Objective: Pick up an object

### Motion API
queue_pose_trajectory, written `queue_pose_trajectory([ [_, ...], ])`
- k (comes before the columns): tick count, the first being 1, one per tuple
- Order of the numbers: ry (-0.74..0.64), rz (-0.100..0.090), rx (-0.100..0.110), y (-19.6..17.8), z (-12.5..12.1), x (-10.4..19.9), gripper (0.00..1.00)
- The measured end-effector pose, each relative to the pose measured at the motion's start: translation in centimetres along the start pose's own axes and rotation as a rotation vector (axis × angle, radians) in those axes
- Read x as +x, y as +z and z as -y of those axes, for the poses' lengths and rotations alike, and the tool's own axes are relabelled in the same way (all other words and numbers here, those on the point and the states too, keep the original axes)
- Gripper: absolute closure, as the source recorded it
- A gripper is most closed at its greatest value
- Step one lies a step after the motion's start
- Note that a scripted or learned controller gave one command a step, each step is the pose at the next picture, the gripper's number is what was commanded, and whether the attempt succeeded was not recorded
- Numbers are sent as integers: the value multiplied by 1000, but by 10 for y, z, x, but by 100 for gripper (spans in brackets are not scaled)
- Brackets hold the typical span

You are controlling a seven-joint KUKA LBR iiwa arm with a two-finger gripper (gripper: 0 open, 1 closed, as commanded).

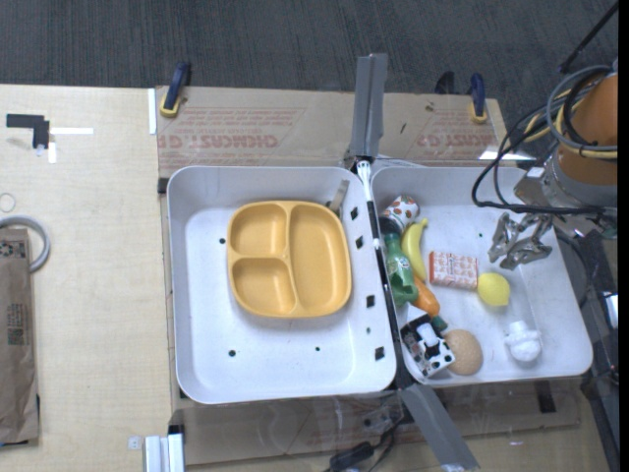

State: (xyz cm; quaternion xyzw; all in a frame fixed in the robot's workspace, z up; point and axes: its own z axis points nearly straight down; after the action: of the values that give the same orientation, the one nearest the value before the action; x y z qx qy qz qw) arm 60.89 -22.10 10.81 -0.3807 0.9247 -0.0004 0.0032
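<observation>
Your gripper (519, 246) hangs over the right bin (560, 362), fingers apart, empty, lemon (493, 289) at its seven o'clock.

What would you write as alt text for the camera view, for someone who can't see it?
A grey robot arm's metal gripper hangs over the right white bin, above a yellow lemon, a red-and-white carton, a yellow banana and other small items. The left white bin holds a yellow three-compartment plastic tray.
</observation>
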Motion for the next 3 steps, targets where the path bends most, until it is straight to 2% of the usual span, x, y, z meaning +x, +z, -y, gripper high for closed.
queue_pose_trajectory([
  [1, -314, 1, 0, 15, 19, -19, 100],
  [2, -697, 1, 0, -6, 12, -12, 100],
  [3, -932, 2, -2, 0, 11, -12, 100],
])
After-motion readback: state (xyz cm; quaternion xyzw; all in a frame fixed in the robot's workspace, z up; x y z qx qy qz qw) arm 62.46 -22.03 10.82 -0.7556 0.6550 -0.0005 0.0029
